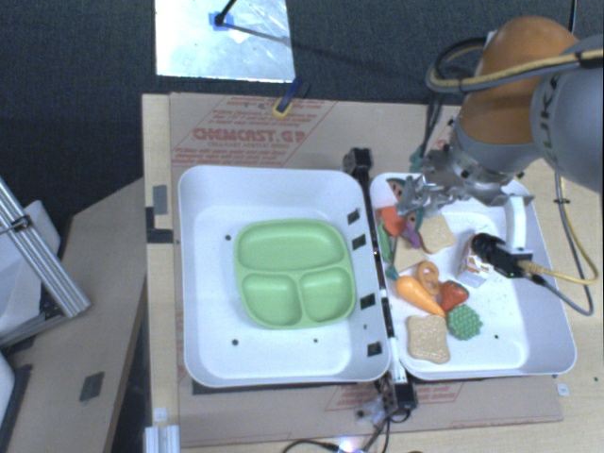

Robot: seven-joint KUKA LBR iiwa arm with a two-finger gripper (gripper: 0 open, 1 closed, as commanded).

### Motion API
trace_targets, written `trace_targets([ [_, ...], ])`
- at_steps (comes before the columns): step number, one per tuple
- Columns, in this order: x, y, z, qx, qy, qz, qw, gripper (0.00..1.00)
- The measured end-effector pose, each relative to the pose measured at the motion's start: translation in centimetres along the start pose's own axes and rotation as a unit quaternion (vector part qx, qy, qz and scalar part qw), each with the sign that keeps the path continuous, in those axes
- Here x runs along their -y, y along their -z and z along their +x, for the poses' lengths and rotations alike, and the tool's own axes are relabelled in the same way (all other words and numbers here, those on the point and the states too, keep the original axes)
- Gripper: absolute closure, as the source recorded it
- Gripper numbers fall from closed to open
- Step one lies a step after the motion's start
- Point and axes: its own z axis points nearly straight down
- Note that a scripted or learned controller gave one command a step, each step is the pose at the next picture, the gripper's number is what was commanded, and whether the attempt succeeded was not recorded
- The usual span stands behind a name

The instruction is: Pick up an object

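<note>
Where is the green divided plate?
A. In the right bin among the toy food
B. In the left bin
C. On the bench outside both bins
B: the green divided plate lies flat in the middle of the left bin, while the toy food sits in the right bin.

Two bins side by side on the table [104,253]. Tray [293,272] in the left bin [203,196]. Toy foods in the right bin [538,319]: cracker [427,339] in front, carrot [418,294] behind it.

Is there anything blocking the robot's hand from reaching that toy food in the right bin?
Nothing visible does. The gripper hangs over the far left corner of the right bin, directly above the toy food.
</note>
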Motion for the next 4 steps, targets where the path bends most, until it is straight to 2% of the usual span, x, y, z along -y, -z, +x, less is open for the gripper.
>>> trace_targets([
  [2, 4.1, -2.7, 9.9, 0.001, -0.001, 0.001, 1.0000, 1.00],
  [3, 5.3, -1.0, 12.1, 0.000, -0.001, -0.001, 1.0000, 1.00],
  [4, 4.4, -0.7, 11.8, 0.001, -0.003, -0.001, 1.0000, 1.00],
])
